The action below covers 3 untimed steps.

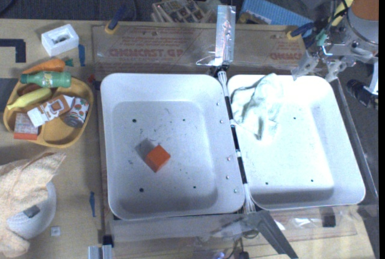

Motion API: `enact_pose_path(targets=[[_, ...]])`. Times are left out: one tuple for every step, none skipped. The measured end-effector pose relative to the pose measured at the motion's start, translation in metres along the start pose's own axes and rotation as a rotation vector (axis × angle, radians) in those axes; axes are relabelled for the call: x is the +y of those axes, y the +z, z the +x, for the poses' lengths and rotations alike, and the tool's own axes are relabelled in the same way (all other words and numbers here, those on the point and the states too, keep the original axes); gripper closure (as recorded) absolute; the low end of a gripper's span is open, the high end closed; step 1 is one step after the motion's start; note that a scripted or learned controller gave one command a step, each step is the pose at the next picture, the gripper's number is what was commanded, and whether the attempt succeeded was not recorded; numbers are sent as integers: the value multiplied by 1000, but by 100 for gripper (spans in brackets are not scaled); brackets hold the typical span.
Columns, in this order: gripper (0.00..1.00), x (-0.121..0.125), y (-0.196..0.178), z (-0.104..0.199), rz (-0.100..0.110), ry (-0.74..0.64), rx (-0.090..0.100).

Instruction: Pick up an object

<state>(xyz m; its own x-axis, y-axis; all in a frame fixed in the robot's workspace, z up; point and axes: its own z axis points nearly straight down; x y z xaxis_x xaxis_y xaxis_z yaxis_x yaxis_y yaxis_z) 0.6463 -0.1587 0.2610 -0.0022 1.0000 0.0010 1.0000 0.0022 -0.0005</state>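
Tool hangs at the upper right of the frame, just above the far rim of the right bin; I cannot tell how it stands, and nothing shows in it. An orange block lies in the middle of the left bin, well apart from its walls. A white cloth lies crumpled in the upper left part of the right bin. To pick well, I think the block is the easier choice: come straight down over it. Around it the floor is free, but the arm must cross the ridge between the bins.
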Motion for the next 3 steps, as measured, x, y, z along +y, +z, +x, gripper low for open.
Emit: enact_pose_path(targets=[[0, -29, 139, 38, -1, -63, -1], [0, -31, 169, 55, -11, -116, -3], [0, 22, 170, 58, -1, -294, -5]])
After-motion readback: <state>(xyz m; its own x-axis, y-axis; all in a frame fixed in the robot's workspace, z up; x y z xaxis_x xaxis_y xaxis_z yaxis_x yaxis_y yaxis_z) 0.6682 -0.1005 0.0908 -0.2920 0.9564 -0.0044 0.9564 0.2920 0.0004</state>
